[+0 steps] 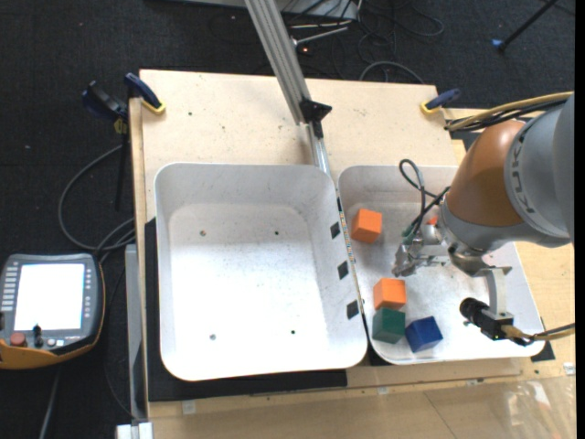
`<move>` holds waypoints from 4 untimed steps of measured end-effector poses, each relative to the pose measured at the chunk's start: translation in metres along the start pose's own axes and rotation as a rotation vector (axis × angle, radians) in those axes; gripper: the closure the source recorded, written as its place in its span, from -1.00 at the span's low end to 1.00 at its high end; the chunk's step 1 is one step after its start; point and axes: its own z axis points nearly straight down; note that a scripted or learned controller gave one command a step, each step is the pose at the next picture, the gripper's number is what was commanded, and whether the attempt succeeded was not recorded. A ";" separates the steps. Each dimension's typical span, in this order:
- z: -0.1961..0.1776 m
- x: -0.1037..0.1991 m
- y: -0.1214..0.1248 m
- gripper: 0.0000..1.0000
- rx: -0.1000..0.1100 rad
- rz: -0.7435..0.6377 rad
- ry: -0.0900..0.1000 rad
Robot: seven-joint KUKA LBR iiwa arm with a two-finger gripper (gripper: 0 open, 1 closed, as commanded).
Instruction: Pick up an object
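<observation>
Nearest the front edge of the right bin [535, 337] lay a blue cube [424, 333] and, touching it on its left, a dark green cube [388, 326]. Just behind the green one sat an orange cube [390, 293], touching or almost touching it. A second orange cube [367, 225] stood apart, farther back along the bin's left wall.

All four looked like small rigid blocks, probably light, with flat faces that a two-finger pinch across opposite sides should suit. The lone orange cube seemed the easiest take, since nothing crowded its sides; the front three were packed closely, so fingers might nudge a neighbour.

The gripper [405, 262] hung over the bin's middle, between the two orange cubes, holding nothing visible; whether it was open could not be told.

The left bin [174, 245] carried only specks. No readable writing or brand showed on anything.
</observation>
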 end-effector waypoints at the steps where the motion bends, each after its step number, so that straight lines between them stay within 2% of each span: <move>1: -0.095 0.023 -0.013 1.00 -0.006 -0.005 -0.001; 2: -0.148 0.034 -0.001 1.00 -0.005 -0.005 -0.001; 3: -0.105 0.063 0.116 1.00 0.000 -0.005 -0.002; 4: -0.282 0.047 0.053 1.00 -0.007 -0.001 -0.002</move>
